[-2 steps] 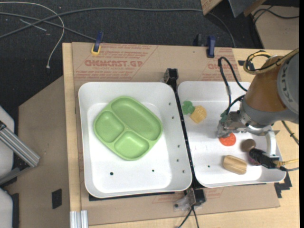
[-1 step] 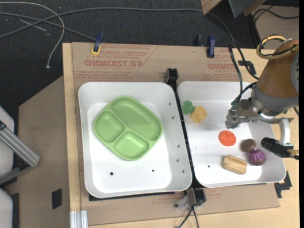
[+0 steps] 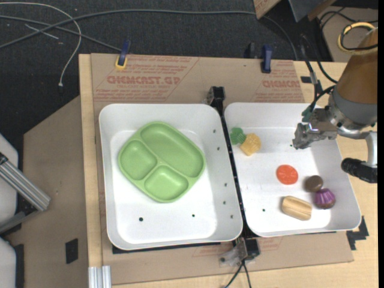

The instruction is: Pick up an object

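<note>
step: reaching, nothing picked yet | pincer point(image 3: 302, 138): low over the right bin point(image 3: 264, 218), holds nothing, cannot tell how wide it is | toys: orange round toy point(image 3: 287, 174) just below-left of pincer, yellow toy point(image 3: 250, 144) to its left | next: pincer needs to go over one toy, drop down, squeeze

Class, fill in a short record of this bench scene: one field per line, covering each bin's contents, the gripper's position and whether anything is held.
left bin: green divided plate, three compartments, nothing visible in them
right bin: green piece touching yellow piece; orange round piece; brown piece beside purple piece; tan loaf-shaped piece
gripper: over the right bin's far right part, apart from all the pieces
held object: none seen between the jaws
</note>
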You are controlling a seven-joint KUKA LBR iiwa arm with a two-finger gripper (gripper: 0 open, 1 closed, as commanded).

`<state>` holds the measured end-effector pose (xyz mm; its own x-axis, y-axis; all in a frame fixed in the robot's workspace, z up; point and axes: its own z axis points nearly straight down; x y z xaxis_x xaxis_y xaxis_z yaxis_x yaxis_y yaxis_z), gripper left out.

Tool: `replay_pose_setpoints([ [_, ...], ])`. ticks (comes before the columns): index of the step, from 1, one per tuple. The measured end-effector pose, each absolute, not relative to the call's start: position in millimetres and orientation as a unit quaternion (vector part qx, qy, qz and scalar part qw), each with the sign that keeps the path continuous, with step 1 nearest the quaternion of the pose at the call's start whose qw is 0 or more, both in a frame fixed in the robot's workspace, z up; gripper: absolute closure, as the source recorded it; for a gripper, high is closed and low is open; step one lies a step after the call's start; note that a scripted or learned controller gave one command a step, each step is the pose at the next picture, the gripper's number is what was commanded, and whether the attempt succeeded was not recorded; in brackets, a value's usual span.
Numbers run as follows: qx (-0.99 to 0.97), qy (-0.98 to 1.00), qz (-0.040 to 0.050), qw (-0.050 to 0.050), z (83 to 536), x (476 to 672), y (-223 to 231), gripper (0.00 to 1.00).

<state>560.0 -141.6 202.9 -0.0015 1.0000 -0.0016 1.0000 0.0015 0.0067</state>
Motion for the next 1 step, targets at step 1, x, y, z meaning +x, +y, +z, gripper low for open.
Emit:
replay_pose_setpoints([
  [1,0.706,0.708,0.0017,0.003,247.2,564.5,-140.5,1.00],
])
